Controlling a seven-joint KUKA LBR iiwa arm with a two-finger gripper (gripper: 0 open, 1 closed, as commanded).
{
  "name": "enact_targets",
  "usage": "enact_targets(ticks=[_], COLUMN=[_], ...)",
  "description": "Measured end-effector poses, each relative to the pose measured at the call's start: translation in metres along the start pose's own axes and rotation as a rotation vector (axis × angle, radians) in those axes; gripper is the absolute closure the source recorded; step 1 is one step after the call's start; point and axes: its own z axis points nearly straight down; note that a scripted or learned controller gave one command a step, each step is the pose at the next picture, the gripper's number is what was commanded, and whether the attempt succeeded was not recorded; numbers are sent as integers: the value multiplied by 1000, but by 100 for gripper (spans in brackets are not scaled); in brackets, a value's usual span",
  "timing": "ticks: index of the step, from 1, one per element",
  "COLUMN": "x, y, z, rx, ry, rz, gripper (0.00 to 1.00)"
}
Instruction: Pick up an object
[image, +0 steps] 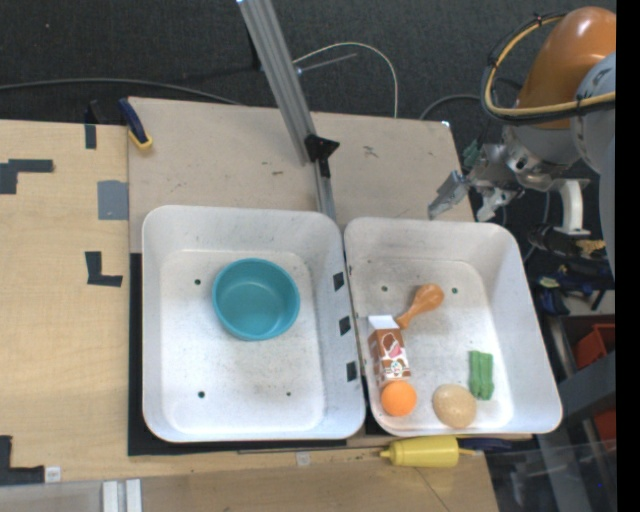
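The right bin (500, 250) holds a wooden spoon (420, 303), a brown and white carton (389, 352), an orange ball (399, 399), a pale tan egg-shaped object (455, 405) and a small green piece (482, 374). A teal bowl (256, 298) sits in the left bin (160, 330). My gripper (468, 196) hangs above the bench just beyond the right bin's far right corner, well away from all the objects. Its fingers are spread apart with nothing between them.
A yellow bottle (425, 452) lies on the bench in front of the right bin. A grey metal pole (290, 95) slants down to the gap between the bins. Cables trail across the dark floor behind the bench.
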Motion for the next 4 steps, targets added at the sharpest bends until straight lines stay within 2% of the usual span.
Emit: enact_targets(ticks=[1,2,3,4], x=[0,10,6,3], y=[0,4,4,2], z=[0,55,116,133], rx=[0,5,9,17], ry=[0,1,0,-2], rz=[0,0,2,4], gripper=[0,0,0,0])
